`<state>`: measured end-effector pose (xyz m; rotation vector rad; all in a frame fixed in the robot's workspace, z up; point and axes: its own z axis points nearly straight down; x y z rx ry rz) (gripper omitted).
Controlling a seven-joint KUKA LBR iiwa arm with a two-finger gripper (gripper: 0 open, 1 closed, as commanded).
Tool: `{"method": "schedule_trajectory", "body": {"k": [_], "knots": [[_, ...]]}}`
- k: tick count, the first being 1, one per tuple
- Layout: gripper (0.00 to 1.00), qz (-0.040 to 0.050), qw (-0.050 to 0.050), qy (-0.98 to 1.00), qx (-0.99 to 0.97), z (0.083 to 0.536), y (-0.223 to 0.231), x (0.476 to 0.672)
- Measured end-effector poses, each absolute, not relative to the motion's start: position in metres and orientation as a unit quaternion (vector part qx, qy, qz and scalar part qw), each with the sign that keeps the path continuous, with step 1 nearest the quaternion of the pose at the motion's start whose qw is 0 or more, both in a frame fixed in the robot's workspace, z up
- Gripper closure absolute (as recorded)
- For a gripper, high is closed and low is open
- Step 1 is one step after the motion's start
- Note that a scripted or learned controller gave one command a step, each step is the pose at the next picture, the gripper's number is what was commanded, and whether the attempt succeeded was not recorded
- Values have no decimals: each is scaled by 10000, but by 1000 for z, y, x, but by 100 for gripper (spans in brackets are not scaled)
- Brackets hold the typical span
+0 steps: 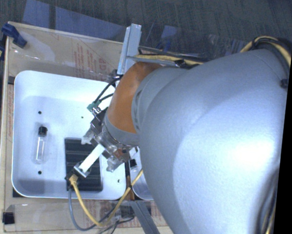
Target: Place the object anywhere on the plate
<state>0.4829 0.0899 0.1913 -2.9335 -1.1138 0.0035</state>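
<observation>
- The object, a small clear vial (40,147) with a black cap (42,130), lies flat on the floor of the left white bin (56,86). It is in the left part of this bin, with the cap end toward the far side.
- The vial lies alone, and nothing touches it. Two small dark dots (40,112) are on the bin floor, one beyond the cap and one on the near side of the vial.
- The gripper (109,156) is over the right part of the same bin, well apart from the vial. It is seen from behind, under the wrist, so I cannot tell if its jaws are apart or together. Nothing can be seen between them.
- Above the gripper is the orange band (125,96), and then the big grey arm (210,146), which covers the right half of the view.
- A pale rounded edge (141,191) shows under the arm, just beside the near right corner of the left bin. It may be the plate, but I cannot tell for sure.
- The bin stands on a pale wooden bench (64,53). A blue clamp (12,35) sits at the far left corner of the bench.
</observation>
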Motion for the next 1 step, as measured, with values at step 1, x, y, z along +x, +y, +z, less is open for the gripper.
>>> {"method": "schedule_trajectory", "body": {"k": [1], "knots": [[100, 29, 36, -3599, -9330, 200, 92, 483]]}}
